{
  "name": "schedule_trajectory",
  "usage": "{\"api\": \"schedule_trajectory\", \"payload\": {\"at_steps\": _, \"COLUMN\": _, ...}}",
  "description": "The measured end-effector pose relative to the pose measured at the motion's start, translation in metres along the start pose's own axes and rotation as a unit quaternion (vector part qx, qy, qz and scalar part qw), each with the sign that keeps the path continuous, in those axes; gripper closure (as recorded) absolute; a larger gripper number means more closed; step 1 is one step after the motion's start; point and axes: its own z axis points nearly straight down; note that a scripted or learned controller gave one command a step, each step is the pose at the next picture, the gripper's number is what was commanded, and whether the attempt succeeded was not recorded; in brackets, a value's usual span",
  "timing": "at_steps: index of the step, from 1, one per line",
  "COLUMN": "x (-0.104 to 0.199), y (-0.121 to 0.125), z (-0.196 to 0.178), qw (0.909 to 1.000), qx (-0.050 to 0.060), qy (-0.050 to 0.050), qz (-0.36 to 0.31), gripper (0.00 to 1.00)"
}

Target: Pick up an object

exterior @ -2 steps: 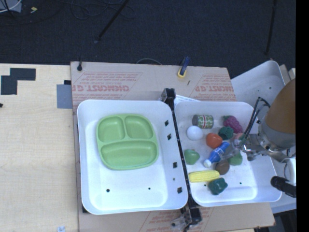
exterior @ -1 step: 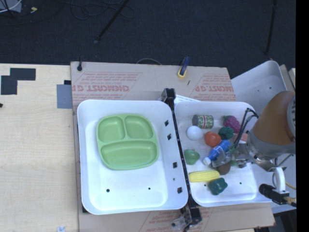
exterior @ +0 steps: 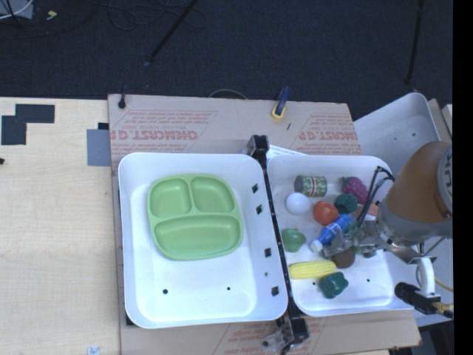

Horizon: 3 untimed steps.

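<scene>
The right bin (exterior: 369,299) holds several small items: a green-labelled can (exterior: 310,186), a purple grape bunch (exterior: 355,188), a white ball (exterior: 297,203), a red tomato (exterior: 324,213), a teal piece (exterior: 345,203), a blue bottle (exterior: 332,233), a green pepper (exterior: 293,238), a yellow corn cob (exterior: 311,270), a dark green vegetable (exterior: 333,285) and a brown lump (exterior: 344,258). My gripper (exterior: 349,245) is low in this bin, right beside the blue bottle and just above the brown lump. The wrist hides what lies under it.
The left bin (exterior: 140,272) holds a green divided plate (exterior: 194,217). A ridge (exterior: 270,228) separates the two bins. The arm's orange band (exterior: 417,191) hangs over the right bin's right edge. Cardboard (exterior: 222,128) lies under the bins.
</scene>
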Motion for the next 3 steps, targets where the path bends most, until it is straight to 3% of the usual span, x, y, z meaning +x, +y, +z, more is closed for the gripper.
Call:
{"api": "schedule_trajectory", "payload": {"at_steps": 1, "x": -0.002, "y": 0.0, "z": -0.012, "qw": 1.0, "qx": -0.001, "qy": 0.0, "qz": 0.003, "gripper": 1.0}}
{"api": "schedule_trajectory", "payload": {"at_steps": 3, "x": -0.006, "y": 0.0, "z": -0.099, "qw": 1.0, "qx": -0.002, "qy": -0.001, "qz": -0.002, "gripper": 1.0}}
